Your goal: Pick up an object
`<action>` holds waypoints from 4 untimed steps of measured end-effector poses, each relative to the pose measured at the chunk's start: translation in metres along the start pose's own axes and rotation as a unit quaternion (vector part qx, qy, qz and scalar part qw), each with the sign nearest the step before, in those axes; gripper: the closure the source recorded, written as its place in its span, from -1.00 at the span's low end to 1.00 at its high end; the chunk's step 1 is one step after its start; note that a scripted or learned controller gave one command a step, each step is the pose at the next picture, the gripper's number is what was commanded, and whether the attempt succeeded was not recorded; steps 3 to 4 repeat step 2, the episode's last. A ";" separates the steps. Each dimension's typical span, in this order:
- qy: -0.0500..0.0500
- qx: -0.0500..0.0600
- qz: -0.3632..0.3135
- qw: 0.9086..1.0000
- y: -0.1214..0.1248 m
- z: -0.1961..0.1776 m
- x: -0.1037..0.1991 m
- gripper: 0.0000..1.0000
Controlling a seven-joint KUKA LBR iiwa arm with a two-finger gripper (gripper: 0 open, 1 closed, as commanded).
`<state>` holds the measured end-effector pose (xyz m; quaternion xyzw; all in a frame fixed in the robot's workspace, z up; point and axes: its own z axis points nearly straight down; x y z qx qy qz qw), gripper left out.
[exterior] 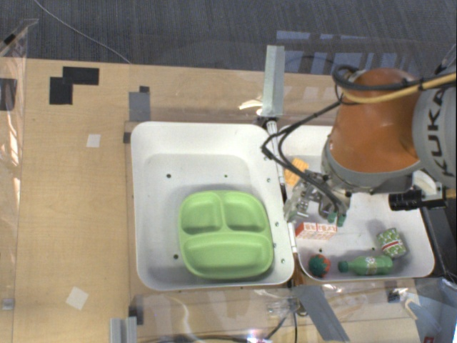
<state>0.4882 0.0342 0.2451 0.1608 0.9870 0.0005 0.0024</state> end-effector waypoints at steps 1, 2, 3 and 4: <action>-0.002 -0.001 -0.240 0.971 0.040 -0.008 0.013 1.00; 0.001 0.000 -0.445 0.895 -0.008 0.061 -0.025 1.00; 0.001 0.000 -0.445 0.895 -0.008 0.061 -0.025 1.00; 0.001 0.000 -0.445 0.895 -0.008 0.061 -0.025 1.00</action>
